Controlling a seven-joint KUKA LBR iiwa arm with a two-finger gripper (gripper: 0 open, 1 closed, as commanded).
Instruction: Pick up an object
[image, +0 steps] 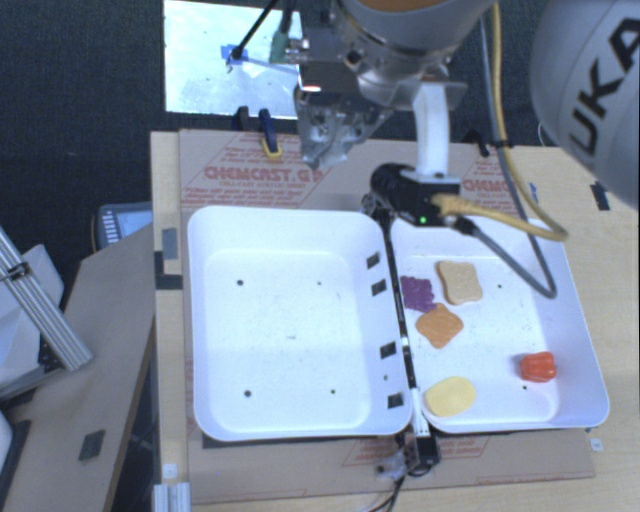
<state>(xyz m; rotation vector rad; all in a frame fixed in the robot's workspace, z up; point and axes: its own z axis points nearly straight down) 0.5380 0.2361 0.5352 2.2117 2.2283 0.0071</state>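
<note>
A tan bench (120, 300) is bearing 2 white bins side by side. The left bin (290, 320) is sitting under nothing of mine. I am hanging my gripper (325, 145) above the bench's far edge, behind the bins, holding nothing I can see. The right bin (560, 340) is holding 5 things: a purple piece (416, 293), a tan slice (460, 282), an orange piece (439, 325), a yellow piece (450, 396) and a red piece (537, 367).

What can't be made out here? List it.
- Gripper, camera view: blurred, so whether it is open or shut is unclear.
- Arm: cut off by the top and right edges.
- Purple piece in the right bin: too small to identify.
</note>
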